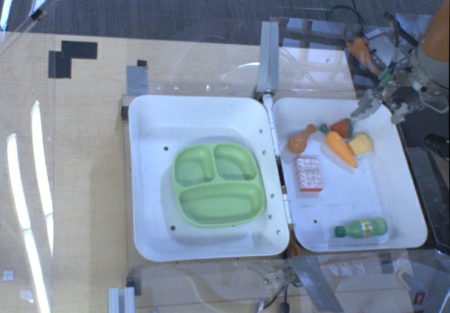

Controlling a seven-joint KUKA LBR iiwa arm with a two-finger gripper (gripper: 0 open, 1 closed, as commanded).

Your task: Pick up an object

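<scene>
Camera view: two white bins side by side on a pale wooden bench.
Left bin (148, 164): holds a green tray (219, 184) with three compartments, lying flat near its middle.
Right bin (394, 185): holds the small items, all resting on its floor.
Carrot (340, 149): lies at a slant in the upper part, between an orange pear-shaped piece (301, 139) and a yellow piece (361, 143).
Red piece (341, 127): just above the carrot.
Box (309, 174): red and white, below the carrot, near the bin's left wall.
Bottle (361, 228): green, on its side near the front rim.
Gripper (380, 104): at the right bin's upper right edge, above the items, fingers spread apart, nothing between them.
</scene>
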